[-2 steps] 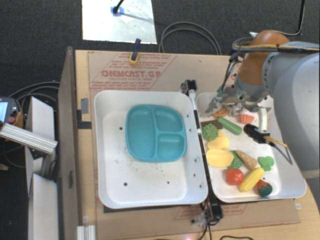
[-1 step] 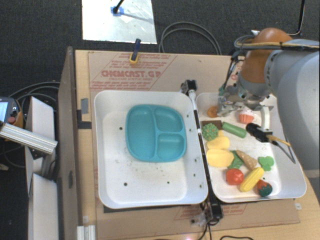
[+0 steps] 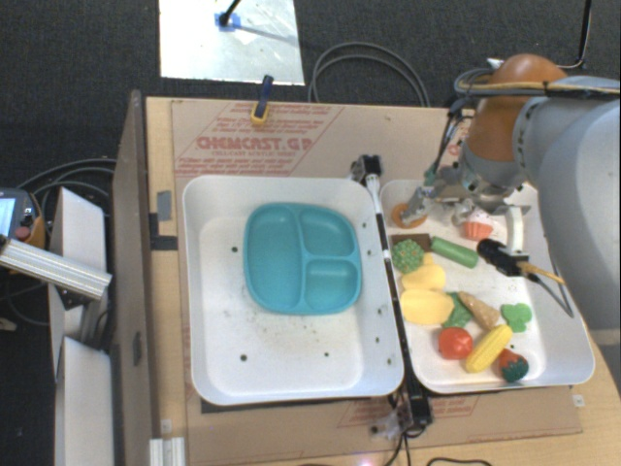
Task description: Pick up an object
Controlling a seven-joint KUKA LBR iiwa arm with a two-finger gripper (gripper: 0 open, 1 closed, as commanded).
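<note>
While the arm reaches in from the right of the frame, look at the gripper (image 3: 419, 205) first. It sits low at the upper left part of the right bin (image 3: 572, 357), near the wall between the 2 bins. You cannot tell from this view if it is loose or squeezed, and you cannot see any toy held in it.

Now look at the toys. All of them lie in the right bin, in the lower right of the frame. A small brown piece (image 3: 411, 242) lies just below the gripper. A green broccoli (image 3: 407, 255) sits just under that, touching a yellow lemon (image 3: 424, 279). A green cucumber (image 3: 454, 252) lies to the right of the broccoli. A red tomato (image 3: 454, 343) and a yellow corn (image 3: 487, 348) sit lower down, near the front rim.

The left bin (image 3: 223, 357) holds 1 blue plate (image 3: 301, 259) in the middle of the frame.

To do this step well, pick 1 toy that stands a bit apart, like the cucumber. Come straight down over its middle. The toys are packed close, so go slow and do not bump the ones beside it. Squeeze, then lift only a little to check it comes up.
</note>
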